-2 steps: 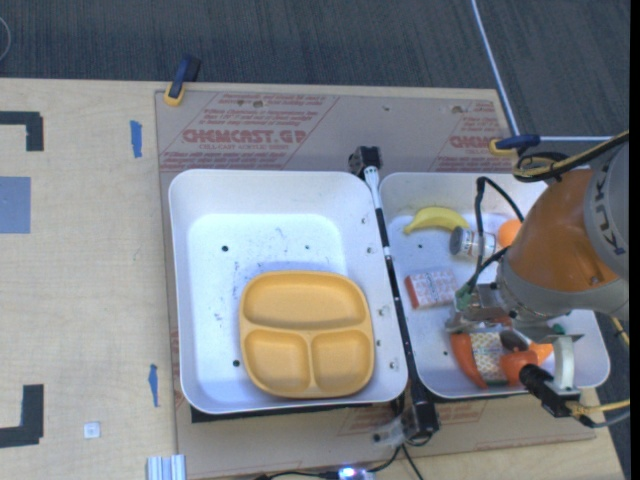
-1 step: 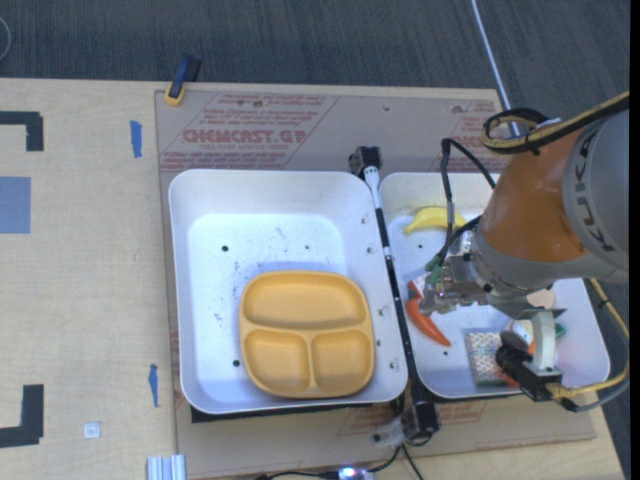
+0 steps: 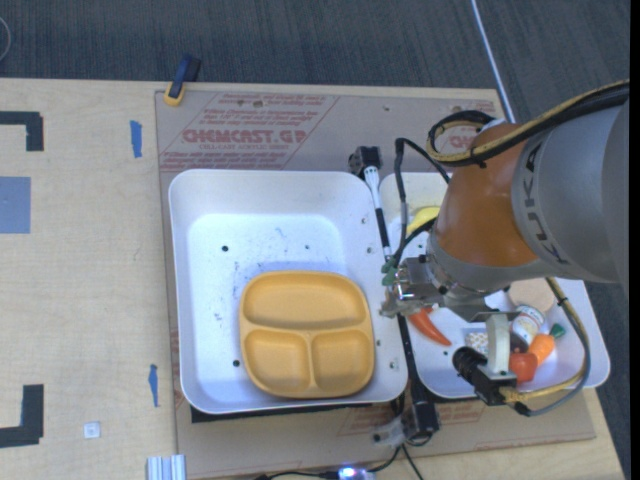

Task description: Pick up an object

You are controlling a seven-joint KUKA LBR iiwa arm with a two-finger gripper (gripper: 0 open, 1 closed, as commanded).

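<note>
While the grey arm reaches in from three o'clock, it covers most of the right bin, and the gripper hangs low over the wall that the two bins share, at the nine o'clock edge of that bin. Whether it is spread or closed on anything we cannot tell, since the orange band and the wrist hide it from above.

We judge that it is stationed there because the loose things lie in the right bin. An orange carrot-shaped toy lies just beside the gripper at its four o'clock, flat on the bin floor and apart from it, and this looks to us the likeliest object to take. A yellow thing, perhaps a toy banana, peeps out at the gripper's one o'clock. A cluster of small toy foods, orange and red, sits with a white jar-like thing toward the four o'clock corner.

The left bin bears a yellow divided plate at its six o'clock end, lying flat and too broad, we think, for an easy pinch. In the way stand the shared wall, close beside the gripper, and the arm's own bulk, which hides much of the right bin.
</note>
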